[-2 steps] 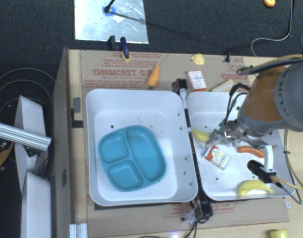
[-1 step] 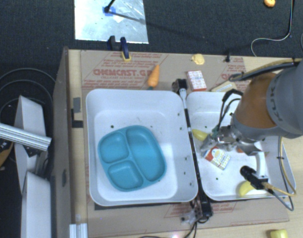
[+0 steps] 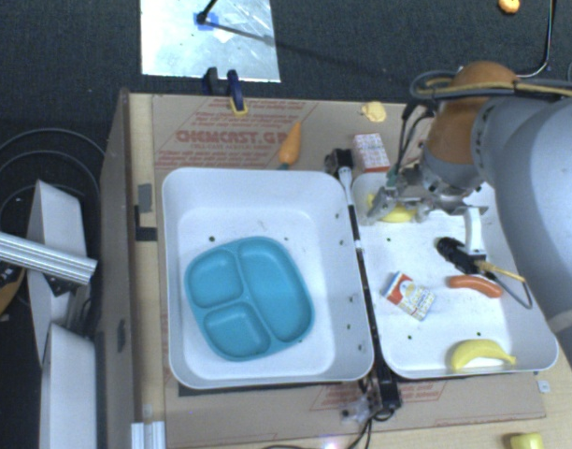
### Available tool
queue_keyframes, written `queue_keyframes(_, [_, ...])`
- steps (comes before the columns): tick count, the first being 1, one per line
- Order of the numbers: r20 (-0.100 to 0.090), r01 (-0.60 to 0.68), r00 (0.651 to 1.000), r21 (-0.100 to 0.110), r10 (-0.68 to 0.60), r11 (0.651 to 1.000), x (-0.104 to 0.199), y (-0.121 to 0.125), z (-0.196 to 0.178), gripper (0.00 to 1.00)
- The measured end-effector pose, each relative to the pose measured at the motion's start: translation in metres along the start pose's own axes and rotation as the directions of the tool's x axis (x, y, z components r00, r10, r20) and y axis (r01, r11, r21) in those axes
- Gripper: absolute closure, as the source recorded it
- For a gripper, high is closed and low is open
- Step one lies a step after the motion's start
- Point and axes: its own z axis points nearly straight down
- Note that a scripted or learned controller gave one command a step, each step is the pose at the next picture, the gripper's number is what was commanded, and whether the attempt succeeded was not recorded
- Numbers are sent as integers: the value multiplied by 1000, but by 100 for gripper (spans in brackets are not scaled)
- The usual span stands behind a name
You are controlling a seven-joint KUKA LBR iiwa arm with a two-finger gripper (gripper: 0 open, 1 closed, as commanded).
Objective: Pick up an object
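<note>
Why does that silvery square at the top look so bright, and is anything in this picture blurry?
In the camera view, the silvery sheet on the dark floor reflects overhead light as patchy glare. The white bins are evenly lit with faint shadows. The blue divided tray looks sharp. The grey arm, nearest the lens, looks soft, and the hand above a yellow object is hard to make out.

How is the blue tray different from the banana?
The blue tray lies in the left bin; the banana lies in the right bin. The tray is much bigger. The tray is blue with three compartments; the banana is yellow and curved. Both lie flat, away from the pincer.
</note>
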Motion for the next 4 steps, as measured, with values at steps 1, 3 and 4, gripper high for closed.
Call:
queue_keyframes(1, [-1, -5, 1000, -1, 5, 1000, -1, -3, 1, 0])
queue_keyframes(3, [-1, -3, 1000, -7, 3, 1000, -1, 10, -56, 0])
queue_keyframes(4, [-2, -2, 1000, -5, 2, 1000, 23, 10, -102, 0])
